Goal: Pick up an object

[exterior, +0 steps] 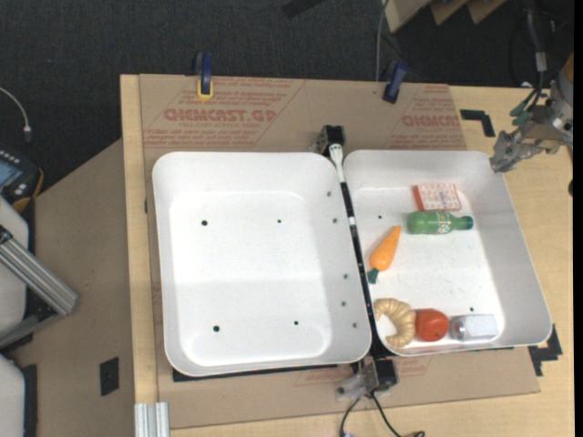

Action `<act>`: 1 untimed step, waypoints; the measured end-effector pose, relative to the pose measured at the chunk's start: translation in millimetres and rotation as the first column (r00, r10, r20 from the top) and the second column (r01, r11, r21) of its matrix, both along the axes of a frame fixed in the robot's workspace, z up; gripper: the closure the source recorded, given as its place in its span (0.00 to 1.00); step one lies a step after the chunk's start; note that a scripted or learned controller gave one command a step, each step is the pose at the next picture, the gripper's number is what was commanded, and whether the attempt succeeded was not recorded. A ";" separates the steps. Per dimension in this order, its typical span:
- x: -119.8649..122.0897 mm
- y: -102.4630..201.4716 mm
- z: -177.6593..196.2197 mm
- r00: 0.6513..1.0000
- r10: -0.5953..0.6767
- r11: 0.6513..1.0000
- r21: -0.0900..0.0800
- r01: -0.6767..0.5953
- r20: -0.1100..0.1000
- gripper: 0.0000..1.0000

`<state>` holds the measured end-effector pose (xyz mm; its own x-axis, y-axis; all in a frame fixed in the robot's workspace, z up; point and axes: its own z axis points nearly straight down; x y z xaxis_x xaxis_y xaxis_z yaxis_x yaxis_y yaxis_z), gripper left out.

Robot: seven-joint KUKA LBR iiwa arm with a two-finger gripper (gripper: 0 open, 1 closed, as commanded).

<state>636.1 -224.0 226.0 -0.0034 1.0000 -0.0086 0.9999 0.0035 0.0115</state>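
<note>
The gripper [506, 156] hovers past the right bin's [510, 244] far corner, its state unclear, and could nudge the crowded croissant [395, 320], tomato [432, 324] and can [475, 327] instead of lifting one.

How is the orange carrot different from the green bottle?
The carrot is orange and tapers to a point, while the green bottle is green and stays evenly wide along its body. The carrot lies at a slant near the bin's left wall; the bottle lies level across, further toward the middle, just below a red-and-white box. Both lie on their sides in the right bin, and the end effector touches neither.
</note>
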 end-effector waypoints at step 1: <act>32.2 0.3 -1.5 1.000 -0.001 1.000 0.005 0.001 -0.006 1.00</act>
